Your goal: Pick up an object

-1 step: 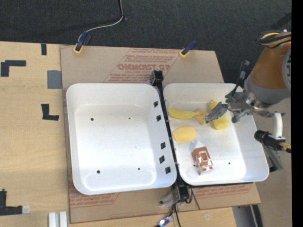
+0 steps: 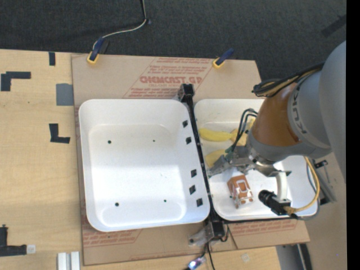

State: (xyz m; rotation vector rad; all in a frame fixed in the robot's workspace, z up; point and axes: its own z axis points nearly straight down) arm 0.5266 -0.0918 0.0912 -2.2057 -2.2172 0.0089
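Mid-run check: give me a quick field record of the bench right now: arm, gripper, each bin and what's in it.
arm: grey with orange band, reaching in from the right over the right bin
gripper: low in the right bin, near its left wall
left bin: white, a few dark dots on its floor
right bin: holds a yellow object and a small orange-and-white object
yellow object: beside the gripper, partly hidden by the arm
orange-and-white object: lying free on the bin floor, apart from the gripper
grasp: none visible
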